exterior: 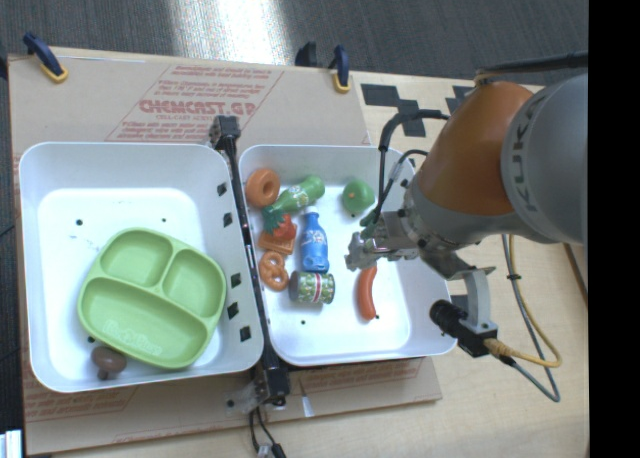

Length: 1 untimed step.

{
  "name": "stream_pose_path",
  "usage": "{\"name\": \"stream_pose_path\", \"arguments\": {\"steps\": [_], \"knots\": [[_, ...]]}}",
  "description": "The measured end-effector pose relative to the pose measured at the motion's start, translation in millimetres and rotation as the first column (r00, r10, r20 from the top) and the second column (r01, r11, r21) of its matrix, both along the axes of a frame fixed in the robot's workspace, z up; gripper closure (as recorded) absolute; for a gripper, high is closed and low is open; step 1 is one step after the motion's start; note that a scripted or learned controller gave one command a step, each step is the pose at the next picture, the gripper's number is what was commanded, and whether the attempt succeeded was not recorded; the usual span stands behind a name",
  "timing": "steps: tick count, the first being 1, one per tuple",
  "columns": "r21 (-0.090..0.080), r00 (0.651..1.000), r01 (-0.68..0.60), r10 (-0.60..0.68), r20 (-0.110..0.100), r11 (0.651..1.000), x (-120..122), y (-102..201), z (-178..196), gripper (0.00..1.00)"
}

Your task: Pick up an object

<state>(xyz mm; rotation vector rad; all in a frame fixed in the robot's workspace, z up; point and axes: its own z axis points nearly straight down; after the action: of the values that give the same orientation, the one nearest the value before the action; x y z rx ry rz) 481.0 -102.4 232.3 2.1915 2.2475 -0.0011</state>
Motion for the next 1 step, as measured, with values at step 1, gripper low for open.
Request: {"name": "stream_pose_path", "arguments": {"steps": [1], "knots": [[0.000, 1.000, -0.005, 0.005, 0.002, 1.000, 1.2, 0.2, 10.4, 1.00]]}}
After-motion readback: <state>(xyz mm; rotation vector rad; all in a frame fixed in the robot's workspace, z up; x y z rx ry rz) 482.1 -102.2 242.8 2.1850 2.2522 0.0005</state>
